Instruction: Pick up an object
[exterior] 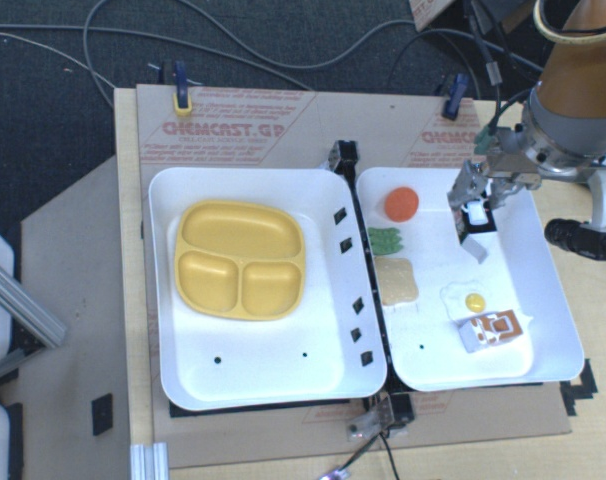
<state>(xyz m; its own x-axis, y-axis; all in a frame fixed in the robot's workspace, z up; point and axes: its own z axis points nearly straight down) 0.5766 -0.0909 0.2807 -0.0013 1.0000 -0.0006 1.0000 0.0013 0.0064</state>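
The gripper point(473, 226) hangs over the upper part of the right bin point(548, 268), reaching in from the right on the grey arm point(573, 98); its fingers point down at bare bin floor, and I cannot tell from this angle whether they stand apart or together, though no object is seen between them. Candidate objects all lie in the right bin: an orange ball point(402, 204) near the top left, a green piece point(384, 239) just below it, a tan slab point(395, 280) beneath that, a fried-egg toy point(466, 301) toward the middle, and a small orange-and-white packet point(493, 330) just beside the egg. The packet bears a printed pattern too small to read. The left bin point(173, 368) holds a yellow divided plate point(240, 259), well apart from the gripper. In my judgement, the gripper is positioned for a descent, nearest to the egg and ball. The board point(233, 118) beneath the bins carries red lettering reading "CHEMCAST GP", repeated at both sides, and is fixed by blue clamps point(182, 86) at its far edge, presumably against shifting.
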